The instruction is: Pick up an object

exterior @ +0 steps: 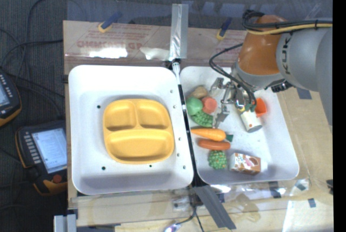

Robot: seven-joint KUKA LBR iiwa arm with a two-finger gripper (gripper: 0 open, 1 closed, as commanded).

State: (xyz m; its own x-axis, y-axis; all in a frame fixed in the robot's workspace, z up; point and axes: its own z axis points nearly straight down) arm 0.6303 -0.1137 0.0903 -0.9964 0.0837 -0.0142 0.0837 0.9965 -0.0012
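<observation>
- In the right bin (281, 144), the loose objects lie mostly along its left half: a tan lump (199, 92) at the top, a round red piece (210, 104) just below it, and a green leafy piece (198, 113) against the bin's left wall.
- Below those lie a carrot (208, 133) and a second orange-red vegetable (214, 145), both flat and nearly parallel, one just under the other.
- A small green bunch (217, 159) sits below them, with a brown and white carton (246, 163) just beside it on the right, near the bin's front edge.
- A small white bottle (251, 120) lies tilted in the middle of the bin, with an orange-red piece (261, 106) just above and to its right.
- The gripper (227, 104) hangs over the upper middle of this bin, close above the red piece and the green leafy piece; whether its fingers are apart or closed cannot be told, and no object shows between them.
- The grey arm (305, 58) with its orange band (259, 50) reaches in from the right, cables looped over it.
- In the left bin (81, 117) lies a yellow divided tray (139, 129), flat and near the centre.
</observation>
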